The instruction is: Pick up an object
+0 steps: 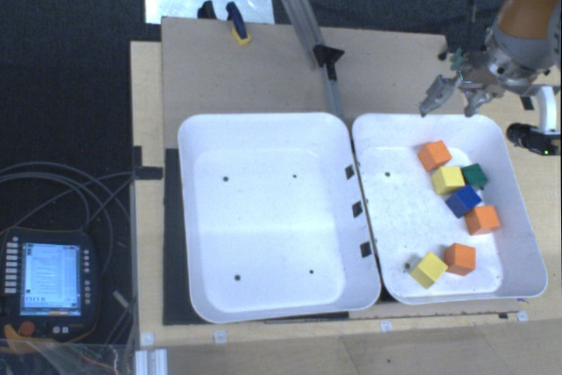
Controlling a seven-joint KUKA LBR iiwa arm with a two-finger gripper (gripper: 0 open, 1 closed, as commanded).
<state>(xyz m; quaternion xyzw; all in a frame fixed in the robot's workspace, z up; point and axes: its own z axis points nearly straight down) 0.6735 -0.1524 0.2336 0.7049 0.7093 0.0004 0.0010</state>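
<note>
Counter [263,70] space is taken up by two white bins, the left bin [272,215] bare and the right bin [514,189] loaded with seven small blocks clustered along its far-right side. Above that bin's upper rim the end effector [450,99] is seen spread apart, with nothing between its fingers, just short of the nearest orange block [434,155]. Because the blocks are packed closely, a descent could be blocked or a neighbour such as the yellow block [448,179] knocked aside.

Showing lines of text on the lit screen of the handheld control pendant [46,284], left of the left bin [272,215], but nothing legible.
</note>
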